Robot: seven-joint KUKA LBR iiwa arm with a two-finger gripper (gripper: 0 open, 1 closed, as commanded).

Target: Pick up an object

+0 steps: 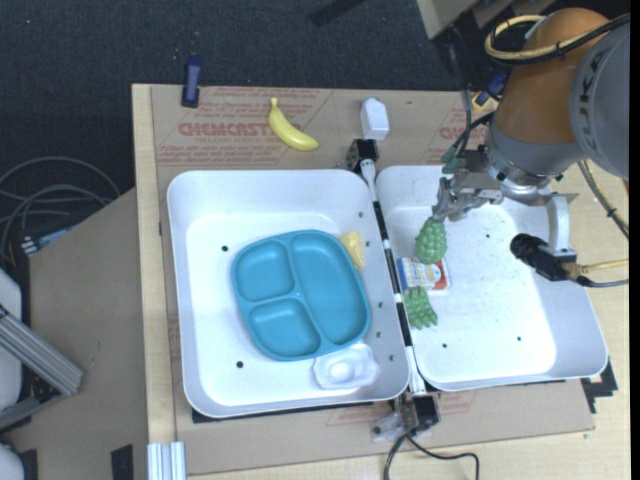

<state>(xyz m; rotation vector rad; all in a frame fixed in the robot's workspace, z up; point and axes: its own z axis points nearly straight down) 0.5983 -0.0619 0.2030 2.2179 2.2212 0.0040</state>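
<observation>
Green grapes [431, 239], a small toy bunch, hang right under my gripper [447, 208] over the far left part of the right bin [560, 338], and from what I can see the top of the bunch sits between the fingers, so I read the gripper as clenched on it. Just below the bunch, a small printed packet [424, 273] lies on the bin floor near the left wall, and nearer still a second green bumpy piece [420, 310] rests beside that wall. The arm [540, 78] comes in from the right, its orange band above the grey wrist, with a black cable fitting [540, 253] hanging over the right side of the bin. In the left bin [200, 228] I see a blue divided plate [298, 293] lying flat in the middle, a small yellow item [352, 248] touching its far right edge, and a white, pale object [345, 370] at its near right corner. On the brown board [240, 128] beyond the bins a yellow banana [288, 128] lies well apart from a small blue object [191, 79] on the far left and a white block [375, 118] near the gap between the bins.
</observation>
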